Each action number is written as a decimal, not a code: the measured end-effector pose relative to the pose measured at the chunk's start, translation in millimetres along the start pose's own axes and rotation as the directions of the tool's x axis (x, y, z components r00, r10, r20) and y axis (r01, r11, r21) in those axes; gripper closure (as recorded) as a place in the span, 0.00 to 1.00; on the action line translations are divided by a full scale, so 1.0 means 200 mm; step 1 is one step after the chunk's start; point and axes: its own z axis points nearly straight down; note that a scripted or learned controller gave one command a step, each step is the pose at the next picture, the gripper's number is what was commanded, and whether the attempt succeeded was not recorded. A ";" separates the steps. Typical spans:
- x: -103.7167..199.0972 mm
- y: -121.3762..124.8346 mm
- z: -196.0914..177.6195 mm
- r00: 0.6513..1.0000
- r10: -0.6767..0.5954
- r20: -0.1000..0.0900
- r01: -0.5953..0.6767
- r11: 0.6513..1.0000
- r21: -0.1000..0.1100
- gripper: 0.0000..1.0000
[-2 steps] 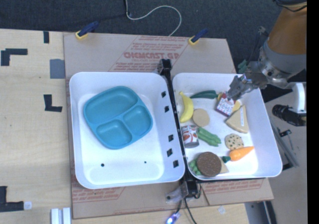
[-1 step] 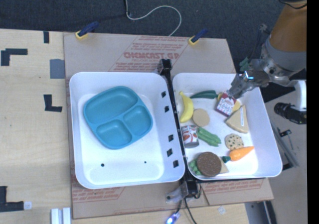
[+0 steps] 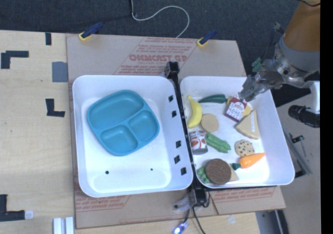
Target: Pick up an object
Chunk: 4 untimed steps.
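Fingers first — mine [image 3: 248, 91] hang low over the far right corner of the right bin [image 3: 278, 124], tips pointing down toward a small red-and-white packet [image 3: 235, 108]. They look drawn close together at the tips, but from this slanted view I cannot tell whether they are spread or pressed shut, and nothing shows plainly between them.

As I judge it, I am in the approach step: lined up above a target, not yet holding anything. The packet lies just beside a pale wedge of cheese [image 3: 248, 125], touching or nearly so. Around them lie a banana [image 3: 194, 112], a green pepper [image 3: 212, 99], a round cracker [image 3: 210, 122], a small can [image 3: 198, 142], a green pod [image 3: 218, 143], a cookie [image 3: 243, 147], a carrot [image 3: 251, 160] and a burger [image 3: 218, 171]. The left bin [image 3: 83, 124] carries a blue divided plate [image 3: 123, 121].

Next I need a short, straight drop onto the packet — closing across its narrow side, clear of the wedge and the bin wall. The packet looks flat, so I expect I must go nearly to the floor before closing, then lift gently.
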 end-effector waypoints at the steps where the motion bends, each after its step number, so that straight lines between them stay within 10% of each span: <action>1: 0.43 -0.10 0.37 1.000 0.003 -0.001 -0.003 1.000 0.001 1.00; 3: 0.94 -0.31 -0.26 1.000 0.004 0.000 -0.004 1.000 -0.015 1.00; 4: 0.71 -0.44 0.00 1.000 0.016 0.005 -0.016 1.000 -0.001 1.00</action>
